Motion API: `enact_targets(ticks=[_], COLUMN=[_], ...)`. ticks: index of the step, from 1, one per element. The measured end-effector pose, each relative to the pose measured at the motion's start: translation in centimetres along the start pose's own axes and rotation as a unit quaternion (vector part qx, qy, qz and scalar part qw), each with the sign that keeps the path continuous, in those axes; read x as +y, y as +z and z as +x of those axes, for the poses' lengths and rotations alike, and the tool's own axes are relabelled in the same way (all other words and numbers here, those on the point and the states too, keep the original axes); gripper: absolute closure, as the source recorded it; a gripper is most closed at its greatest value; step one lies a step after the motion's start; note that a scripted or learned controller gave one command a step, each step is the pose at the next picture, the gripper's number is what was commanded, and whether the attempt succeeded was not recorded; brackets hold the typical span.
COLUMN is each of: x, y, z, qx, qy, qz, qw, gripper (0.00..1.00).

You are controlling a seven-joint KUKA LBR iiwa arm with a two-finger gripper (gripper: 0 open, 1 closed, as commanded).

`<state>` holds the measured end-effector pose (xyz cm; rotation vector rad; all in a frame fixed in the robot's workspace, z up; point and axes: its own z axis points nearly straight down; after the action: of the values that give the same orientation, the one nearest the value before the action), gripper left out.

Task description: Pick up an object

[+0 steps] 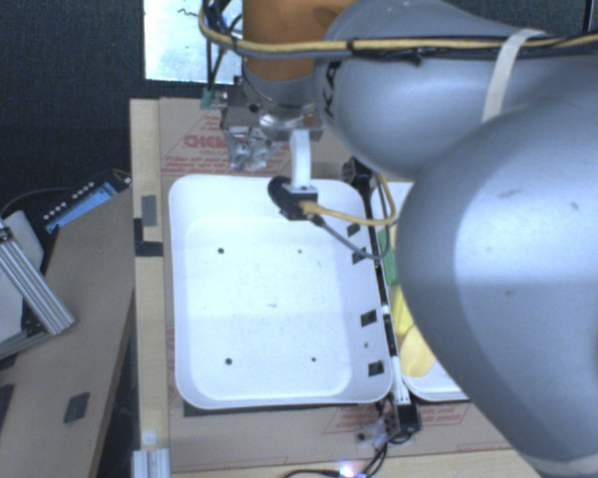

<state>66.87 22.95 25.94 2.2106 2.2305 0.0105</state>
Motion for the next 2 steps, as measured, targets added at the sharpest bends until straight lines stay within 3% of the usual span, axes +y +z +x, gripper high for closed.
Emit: enact_targets(ticks=[1,2], x=[-4.7,0.1], y=[9.9,10.6], z=[-4.8,-0.4], qx=[-0.003,0.000], qy=[0.005,0.001], qz=[0.007,0.000], qw=[1.0000,1.0000], gripper=[1.00,1.00])
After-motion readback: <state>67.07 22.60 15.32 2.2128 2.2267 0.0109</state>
